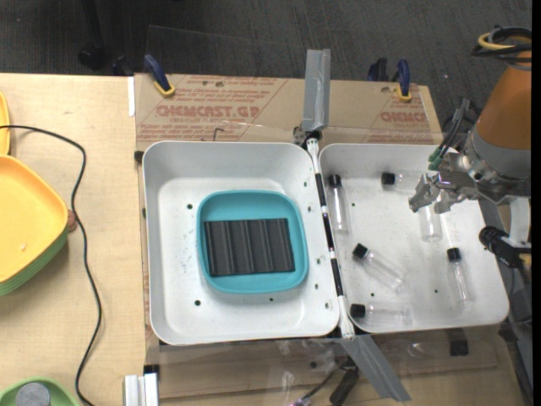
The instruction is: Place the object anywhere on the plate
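Observation:
A teal plate (250,201) with a dark ribbed middle lies in the left bin (169,227). Several clear vials with black caps lie in the right bin (406,163): one along the left wall (337,205), one near the middle (378,265), one at the right (457,279), one at the front (382,315). My gripper (432,200) hangs over the right bin's far right part. Another clear vial (433,224) shows just below it; whether the gripper holds it is unclear.
A black cap (388,178) sits near the right bin's back wall. Cardboard with clamps (159,74) stands behind the bins. Yellow dishes (25,218) and a black cable (84,227) lie on the wooden bench at left.

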`<state>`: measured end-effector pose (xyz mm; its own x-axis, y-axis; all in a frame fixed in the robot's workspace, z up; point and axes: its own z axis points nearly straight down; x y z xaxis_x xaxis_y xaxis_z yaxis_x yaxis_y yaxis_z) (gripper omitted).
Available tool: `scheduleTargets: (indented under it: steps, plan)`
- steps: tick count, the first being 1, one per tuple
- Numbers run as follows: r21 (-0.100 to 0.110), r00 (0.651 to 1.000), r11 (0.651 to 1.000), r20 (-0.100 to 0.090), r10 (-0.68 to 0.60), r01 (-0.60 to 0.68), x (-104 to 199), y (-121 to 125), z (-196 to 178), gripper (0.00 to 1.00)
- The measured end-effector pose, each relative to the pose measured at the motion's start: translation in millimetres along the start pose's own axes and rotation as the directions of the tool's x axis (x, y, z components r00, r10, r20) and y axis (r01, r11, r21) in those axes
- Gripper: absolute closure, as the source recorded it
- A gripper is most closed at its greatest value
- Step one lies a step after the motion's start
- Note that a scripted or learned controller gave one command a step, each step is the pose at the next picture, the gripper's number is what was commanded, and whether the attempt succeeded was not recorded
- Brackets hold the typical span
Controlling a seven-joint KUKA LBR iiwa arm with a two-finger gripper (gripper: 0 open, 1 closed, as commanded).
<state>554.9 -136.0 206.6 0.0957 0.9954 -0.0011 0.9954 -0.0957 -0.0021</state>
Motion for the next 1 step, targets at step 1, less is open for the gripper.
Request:
scheduleTargets:
  steps: [1]
  plan:
    - [0.0,1.0,1.0,0.0,0.0,0.0,0.0,0.0,0.0,0.0]
